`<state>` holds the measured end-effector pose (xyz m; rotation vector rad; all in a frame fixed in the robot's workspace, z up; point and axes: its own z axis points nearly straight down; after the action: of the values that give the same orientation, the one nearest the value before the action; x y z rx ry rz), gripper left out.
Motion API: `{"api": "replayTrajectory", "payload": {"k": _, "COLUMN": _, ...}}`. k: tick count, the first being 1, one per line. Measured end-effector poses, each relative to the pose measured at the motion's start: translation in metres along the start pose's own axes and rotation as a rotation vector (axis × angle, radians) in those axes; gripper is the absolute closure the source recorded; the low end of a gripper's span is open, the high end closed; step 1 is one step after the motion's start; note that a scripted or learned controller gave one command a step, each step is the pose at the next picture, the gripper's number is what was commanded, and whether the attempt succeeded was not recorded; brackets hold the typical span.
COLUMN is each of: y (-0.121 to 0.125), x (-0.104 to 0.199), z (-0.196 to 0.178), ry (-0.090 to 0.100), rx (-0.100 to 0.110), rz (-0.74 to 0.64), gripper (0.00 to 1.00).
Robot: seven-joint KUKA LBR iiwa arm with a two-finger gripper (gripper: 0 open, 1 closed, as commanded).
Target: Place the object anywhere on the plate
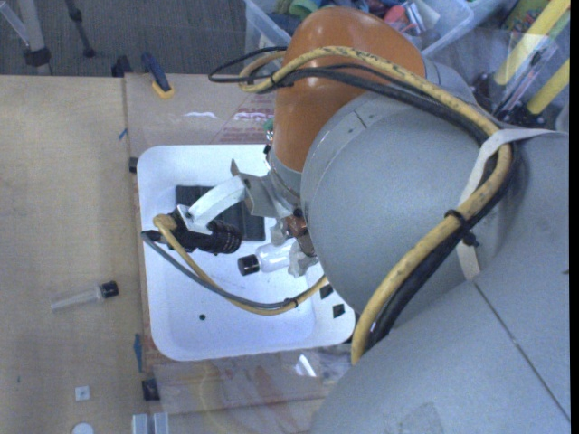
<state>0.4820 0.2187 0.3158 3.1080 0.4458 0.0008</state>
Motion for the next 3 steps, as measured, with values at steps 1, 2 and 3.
{"api": "replayTrajectory", "payload": {"k": 1, "y": 0.0, "x": 0.0, "z": 0.0, "ry": 0.0, "rx": 0.0, "rz": 0.0, "gripper": 0.0}}
{"api": "replayTrajectory", "payload": {"k": 2, "y": 0.0, "x": 0.018, "z": 0.148, "ry": -0.003, "rx": 0.001, "rz": 0.087, "gripper": 0.0}}
{"api": "replayTrajectory", "payload": {"k": 3, "y": 0.047, "x": -0.016, "z": 0.005, "ry": 0.0, "rx": -0.001, "rz": 0.088, "gripper": 0.0}}
